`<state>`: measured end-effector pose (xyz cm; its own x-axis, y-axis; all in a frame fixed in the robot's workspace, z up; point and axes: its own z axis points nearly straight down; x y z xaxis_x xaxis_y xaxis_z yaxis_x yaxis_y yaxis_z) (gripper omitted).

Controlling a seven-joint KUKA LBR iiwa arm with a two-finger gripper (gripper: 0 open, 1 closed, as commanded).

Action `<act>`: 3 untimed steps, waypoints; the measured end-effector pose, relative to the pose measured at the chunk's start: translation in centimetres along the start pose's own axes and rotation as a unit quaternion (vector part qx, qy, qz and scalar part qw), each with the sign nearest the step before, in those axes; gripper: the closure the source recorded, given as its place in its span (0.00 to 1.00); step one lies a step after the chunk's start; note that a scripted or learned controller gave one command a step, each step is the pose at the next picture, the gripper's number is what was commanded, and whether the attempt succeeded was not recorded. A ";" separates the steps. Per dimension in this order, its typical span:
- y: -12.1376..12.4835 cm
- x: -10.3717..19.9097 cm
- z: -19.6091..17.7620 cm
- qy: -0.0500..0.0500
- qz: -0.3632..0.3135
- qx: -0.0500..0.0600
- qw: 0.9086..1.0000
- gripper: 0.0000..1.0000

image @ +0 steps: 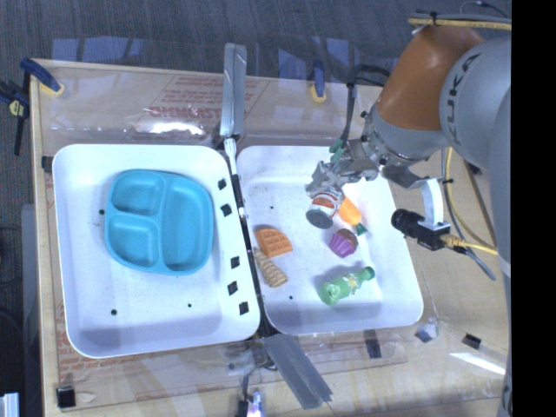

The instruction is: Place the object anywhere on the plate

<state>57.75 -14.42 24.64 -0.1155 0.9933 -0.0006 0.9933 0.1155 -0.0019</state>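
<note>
My grey arm reaching in from the right, my tool [328,181] low over the right bin [393,272], its state I cannot tell, small red-and-white cup-like object [324,207] just beneath, blue divided plastic plate [160,221] in the left bin [78,294]

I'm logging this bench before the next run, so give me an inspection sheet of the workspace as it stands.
Surface: two white bins side by side on a wooden bench.
Job's things: blue divided plate in the left bin, nothing on it.
Clutter: right bin holds a small can, orange piece, purple item, green bottle, waffle-like piece, ridged tan piece.
Grippers: claw low over the can; grasp not clear.
Cables: yellow and black leads by the arm.
Surroundings: grey carpet, blue clamps on bench edges.
</note>
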 end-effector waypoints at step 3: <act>4.5 16.6 5.6 0.001 -0.078 0.003 0.997 1.00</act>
<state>60.27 2.60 18.98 -0.2676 0.9635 0.0012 0.9635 0.2676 -0.0074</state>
